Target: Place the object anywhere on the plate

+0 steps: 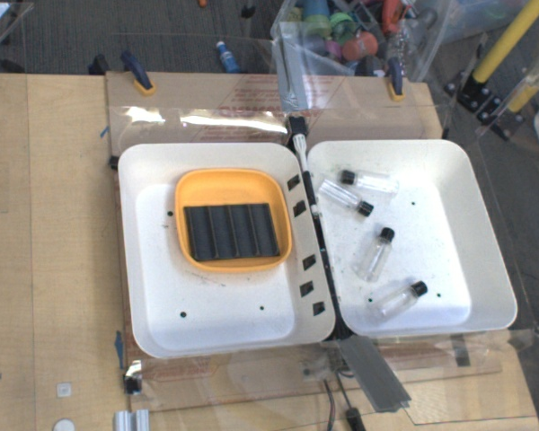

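Note:
An orange plate [190,190] sits in the left white bin [153,312], and a dark ridged block [231,232] lies flat on it. In the right white bin [472,241] lie several clear vials with black caps: one near the top [368,181], one just below it [345,198], one in the middle [374,252] and one lower down [401,298].
A clear box of colourful toys [359,21] stands behind the bins. A dark divider strip [310,232] with black tabs runs between the two bins. A grey flat piece [374,373] lies at the bench's front edge.

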